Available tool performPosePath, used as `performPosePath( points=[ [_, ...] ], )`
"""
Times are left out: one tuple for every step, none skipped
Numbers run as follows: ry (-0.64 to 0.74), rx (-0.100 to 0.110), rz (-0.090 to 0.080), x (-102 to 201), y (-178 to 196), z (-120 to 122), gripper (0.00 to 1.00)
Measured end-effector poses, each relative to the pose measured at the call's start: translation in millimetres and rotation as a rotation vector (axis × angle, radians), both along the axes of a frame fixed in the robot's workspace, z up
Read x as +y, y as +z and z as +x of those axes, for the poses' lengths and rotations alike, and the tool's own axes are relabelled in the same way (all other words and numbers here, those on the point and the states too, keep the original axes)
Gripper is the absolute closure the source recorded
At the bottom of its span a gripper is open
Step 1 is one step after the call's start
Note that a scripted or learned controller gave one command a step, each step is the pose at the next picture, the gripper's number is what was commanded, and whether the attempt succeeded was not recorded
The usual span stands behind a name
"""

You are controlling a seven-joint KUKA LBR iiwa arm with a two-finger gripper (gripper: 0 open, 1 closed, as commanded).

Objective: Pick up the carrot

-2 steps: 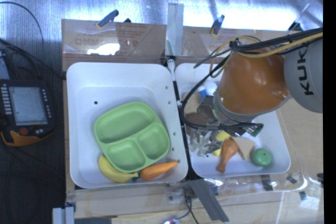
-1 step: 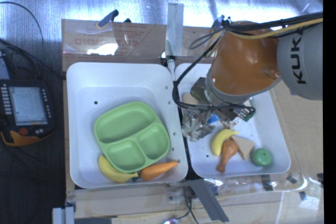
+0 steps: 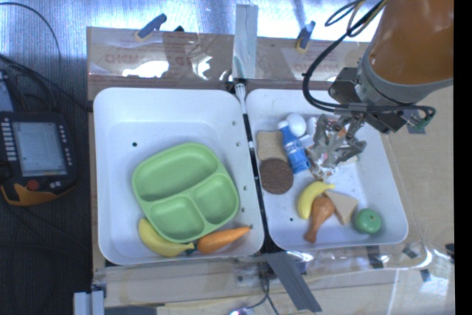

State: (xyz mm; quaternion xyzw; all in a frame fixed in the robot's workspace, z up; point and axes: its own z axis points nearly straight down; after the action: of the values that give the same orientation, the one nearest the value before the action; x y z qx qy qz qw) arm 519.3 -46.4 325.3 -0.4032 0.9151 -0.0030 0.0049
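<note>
Trouble is most likely to come from the distance between tool and target: the carrot lies in the left bin, at its near edge, wedged between the green divided plate and the bin wall, with a banana touching its blunt end, while the gripper hangs over the right bin. From the camera view, a descent from here would meet the clutter below it instead, namely the blue bottle, the white egg, the brown round cookie, a second banana, the drumstick and the wedge of bread; the green apple sits off toward the corner. Even once over the carrot, I judge the plate rim and bin wall leave little room for fingers, and a shallow pinch could let the tapered body slip or drag the banana along. The arm reaches in from the right, its orange band high above the wrist, tool pointing down into the right bin. Whether the fingers are spread or pressed together I cannot tell; they are tangled visually with the items beneath.
</note>
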Motion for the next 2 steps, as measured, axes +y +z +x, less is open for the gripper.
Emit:
performPosePath(
  points=[
    [0.139,0.015,0.005,39,-96,-15,1.00],
    [0.030,-0.002,-0.001,-27,72,-34,1.00]
  ],
)
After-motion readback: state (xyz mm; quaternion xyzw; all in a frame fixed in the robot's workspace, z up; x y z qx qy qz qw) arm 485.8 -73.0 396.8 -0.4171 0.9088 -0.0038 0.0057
